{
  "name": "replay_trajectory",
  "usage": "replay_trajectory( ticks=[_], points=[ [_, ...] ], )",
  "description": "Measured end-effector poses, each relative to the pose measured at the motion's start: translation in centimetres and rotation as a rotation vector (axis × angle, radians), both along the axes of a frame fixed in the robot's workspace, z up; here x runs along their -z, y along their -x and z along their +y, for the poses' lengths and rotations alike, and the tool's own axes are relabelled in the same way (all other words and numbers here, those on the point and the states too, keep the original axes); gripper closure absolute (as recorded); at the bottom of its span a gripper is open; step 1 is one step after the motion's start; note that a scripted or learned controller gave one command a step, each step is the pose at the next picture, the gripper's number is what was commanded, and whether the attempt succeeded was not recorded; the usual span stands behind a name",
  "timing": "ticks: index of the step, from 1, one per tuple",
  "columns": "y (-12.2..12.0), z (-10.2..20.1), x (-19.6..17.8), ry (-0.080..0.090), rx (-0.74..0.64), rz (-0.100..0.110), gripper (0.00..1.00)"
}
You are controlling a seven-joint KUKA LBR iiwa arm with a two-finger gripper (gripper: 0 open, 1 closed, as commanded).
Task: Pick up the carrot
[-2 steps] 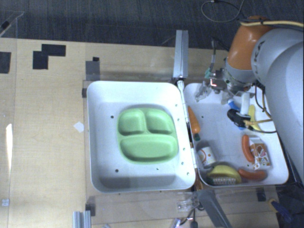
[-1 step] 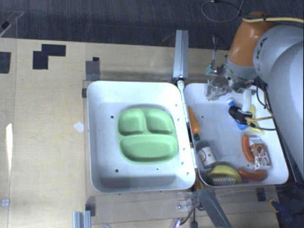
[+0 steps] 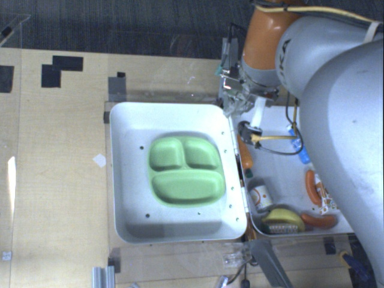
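just below the end effector [image 3: 240, 104], against the left wall of the right shallow white plastic bin [image 3: 282, 230]: slim orange carrot [image 3: 245, 153], lying lengthwise along that wall, upper end near the fingertips, lower end pointing away toward the near side of the bin. not yet between the fingers; whether those fingers stand apart or together cannot be told, too small and tangled with cable.

judged light, stiff and smooth, likely a hard plastic toy, so apt to roll or slip sideways under a pinch. best taken across the thick middle, fingers either side of the narrow width; tight against the wall, hence little room for the wall-side finger, a real risk of a miss.

counted: one carrot. further down from the end effector in the same bin, one small white cup-like can [image 3: 260, 195], one yellow banana-shaped piece [image 3: 282, 216], two red sausage-like pieces, one upright [image 3: 310, 185], one lying [image 3: 318, 221]. one small blue item [image 3: 303, 155] to the lower right of the end effector.

left of the end effector, second shallow white plastic bin [image 3: 129, 161], holding one pale green three-compartment plate [image 3: 186, 170]. two bins in all on the wooden tabletop [image 3: 54, 179].
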State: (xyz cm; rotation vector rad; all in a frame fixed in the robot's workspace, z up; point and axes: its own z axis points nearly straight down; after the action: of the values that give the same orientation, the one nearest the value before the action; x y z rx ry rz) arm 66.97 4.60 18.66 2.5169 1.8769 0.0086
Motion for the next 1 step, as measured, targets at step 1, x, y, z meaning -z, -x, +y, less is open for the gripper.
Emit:
replay_trajectory(
  ticks=[1],
  points=[
    [3.19,-5.1,-15.64,0.003,-0.156,-0.002,1.0]
  ],
)
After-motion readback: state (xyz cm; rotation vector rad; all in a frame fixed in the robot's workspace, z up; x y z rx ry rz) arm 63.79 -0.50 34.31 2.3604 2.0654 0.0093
